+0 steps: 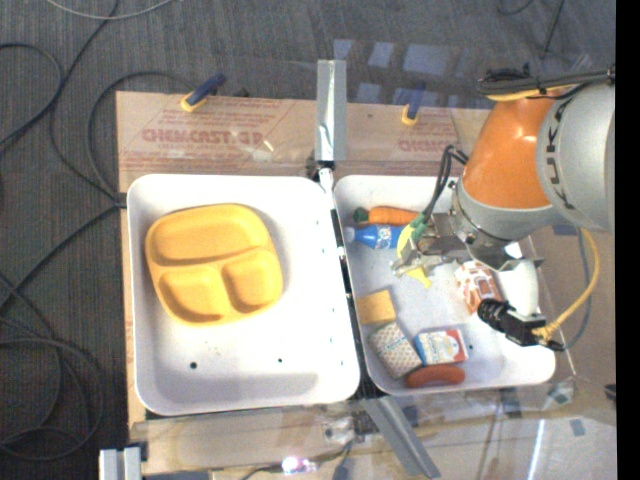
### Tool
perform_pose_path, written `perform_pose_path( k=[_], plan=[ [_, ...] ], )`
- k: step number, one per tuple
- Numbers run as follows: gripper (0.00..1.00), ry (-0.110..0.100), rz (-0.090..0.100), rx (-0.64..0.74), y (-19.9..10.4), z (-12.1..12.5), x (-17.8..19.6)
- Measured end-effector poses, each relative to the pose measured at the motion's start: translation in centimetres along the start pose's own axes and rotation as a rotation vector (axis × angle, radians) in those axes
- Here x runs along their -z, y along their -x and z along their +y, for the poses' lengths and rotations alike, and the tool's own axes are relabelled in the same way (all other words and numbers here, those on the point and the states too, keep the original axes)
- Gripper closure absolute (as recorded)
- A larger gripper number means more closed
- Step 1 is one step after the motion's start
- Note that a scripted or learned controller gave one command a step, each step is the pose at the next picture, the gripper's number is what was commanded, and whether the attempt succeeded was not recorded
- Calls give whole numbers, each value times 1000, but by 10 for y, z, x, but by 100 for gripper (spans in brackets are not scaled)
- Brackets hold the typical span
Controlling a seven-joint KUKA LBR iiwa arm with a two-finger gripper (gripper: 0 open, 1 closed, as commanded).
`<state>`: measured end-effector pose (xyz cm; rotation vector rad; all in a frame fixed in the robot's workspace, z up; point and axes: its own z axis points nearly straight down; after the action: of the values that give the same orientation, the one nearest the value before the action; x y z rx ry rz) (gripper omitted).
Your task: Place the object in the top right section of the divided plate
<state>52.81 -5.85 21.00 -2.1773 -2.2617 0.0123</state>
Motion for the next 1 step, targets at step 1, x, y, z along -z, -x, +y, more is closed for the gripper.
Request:
perform_pose_path(
  k=[1],
  plan=[
    [100,-1,3,71,-85,-21,-11]
  ],
)
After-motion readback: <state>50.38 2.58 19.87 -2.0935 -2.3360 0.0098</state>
